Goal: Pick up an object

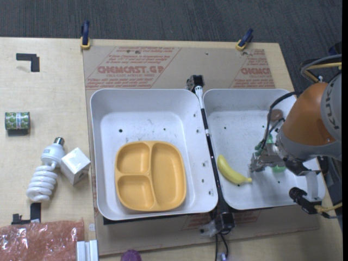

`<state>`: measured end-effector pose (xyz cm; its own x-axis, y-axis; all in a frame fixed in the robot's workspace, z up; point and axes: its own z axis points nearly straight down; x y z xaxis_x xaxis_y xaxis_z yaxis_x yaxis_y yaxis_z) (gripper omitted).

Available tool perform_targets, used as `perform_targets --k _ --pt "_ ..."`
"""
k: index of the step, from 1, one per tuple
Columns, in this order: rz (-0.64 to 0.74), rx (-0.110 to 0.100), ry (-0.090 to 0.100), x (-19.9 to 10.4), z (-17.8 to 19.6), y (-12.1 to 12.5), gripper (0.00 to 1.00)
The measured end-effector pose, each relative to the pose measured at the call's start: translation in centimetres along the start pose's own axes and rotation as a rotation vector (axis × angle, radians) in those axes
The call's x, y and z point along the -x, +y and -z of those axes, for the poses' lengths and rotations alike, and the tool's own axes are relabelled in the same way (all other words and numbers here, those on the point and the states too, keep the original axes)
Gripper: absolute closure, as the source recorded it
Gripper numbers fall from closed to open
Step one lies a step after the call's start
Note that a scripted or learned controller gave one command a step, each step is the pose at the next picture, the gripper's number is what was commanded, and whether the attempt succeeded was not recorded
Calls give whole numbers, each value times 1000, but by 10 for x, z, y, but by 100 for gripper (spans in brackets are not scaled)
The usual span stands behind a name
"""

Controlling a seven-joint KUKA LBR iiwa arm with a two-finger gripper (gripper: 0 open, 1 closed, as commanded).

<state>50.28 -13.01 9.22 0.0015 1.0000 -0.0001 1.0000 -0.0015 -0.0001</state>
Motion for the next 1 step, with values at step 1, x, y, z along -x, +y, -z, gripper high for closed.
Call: perform_targets --k 1 --pt "0 2 -1 57 1 33 0"
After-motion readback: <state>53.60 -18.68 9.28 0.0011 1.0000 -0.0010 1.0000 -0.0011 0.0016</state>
